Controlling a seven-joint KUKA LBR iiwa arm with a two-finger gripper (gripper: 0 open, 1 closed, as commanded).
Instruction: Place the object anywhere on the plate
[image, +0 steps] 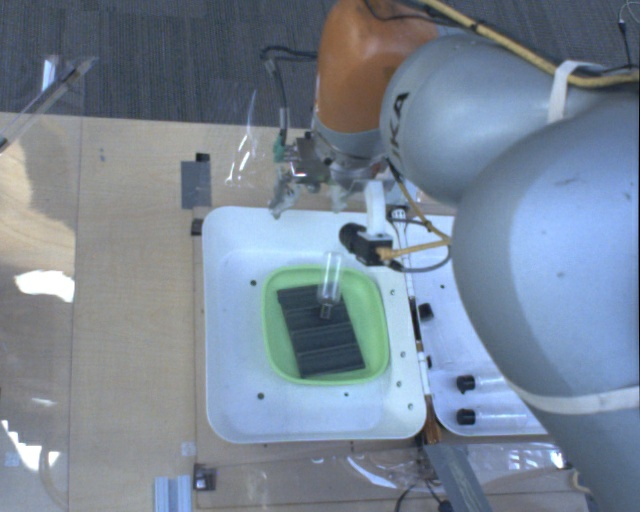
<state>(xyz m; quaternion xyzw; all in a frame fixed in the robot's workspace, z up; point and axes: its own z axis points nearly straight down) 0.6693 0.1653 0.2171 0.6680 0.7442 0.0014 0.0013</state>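
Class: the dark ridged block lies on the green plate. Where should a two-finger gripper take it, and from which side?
Grip the dark block across its short width, near mid-length, coming straight down. It lies flat on the green plate, so only its long edges are free; that is a judgement.

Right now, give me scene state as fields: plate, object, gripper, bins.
plate: green plate, square with rounded corners, in the left white bin
object: dark ribbed slab lying flat on the plate
gripper: gripper above the slab, a translucent finger reaching down to it; no grasp visible
right bin: right bin, largely covered by the arm
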